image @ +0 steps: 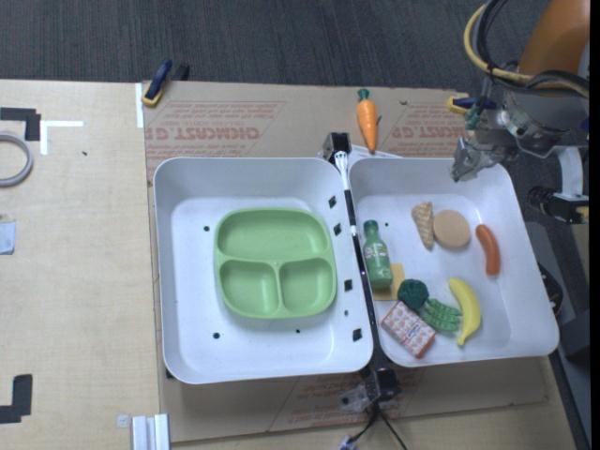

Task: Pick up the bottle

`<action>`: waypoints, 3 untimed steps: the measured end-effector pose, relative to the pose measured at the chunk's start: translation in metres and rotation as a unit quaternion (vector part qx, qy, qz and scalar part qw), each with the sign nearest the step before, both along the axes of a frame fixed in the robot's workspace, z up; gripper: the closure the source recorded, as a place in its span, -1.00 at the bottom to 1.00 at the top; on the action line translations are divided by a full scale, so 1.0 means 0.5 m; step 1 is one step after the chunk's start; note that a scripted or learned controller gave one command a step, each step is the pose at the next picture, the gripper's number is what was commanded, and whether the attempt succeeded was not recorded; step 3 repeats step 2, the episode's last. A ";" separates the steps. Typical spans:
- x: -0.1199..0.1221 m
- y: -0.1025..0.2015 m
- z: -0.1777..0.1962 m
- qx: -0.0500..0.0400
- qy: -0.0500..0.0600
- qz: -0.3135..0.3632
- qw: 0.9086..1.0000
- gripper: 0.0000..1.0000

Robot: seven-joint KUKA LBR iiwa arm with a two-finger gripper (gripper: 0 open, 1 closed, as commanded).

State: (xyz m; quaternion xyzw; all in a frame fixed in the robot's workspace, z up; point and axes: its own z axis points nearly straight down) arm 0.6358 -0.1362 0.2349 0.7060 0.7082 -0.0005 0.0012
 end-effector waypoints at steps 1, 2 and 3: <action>-0.230 -0.089 0.060 0.001 0.001 0.043 0.999 1.00; -0.316 -0.172 -0.005 0.001 0.001 0.127 0.992 1.00; -0.316 -0.172 -0.005 0.001 0.001 0.127 0.992 1.00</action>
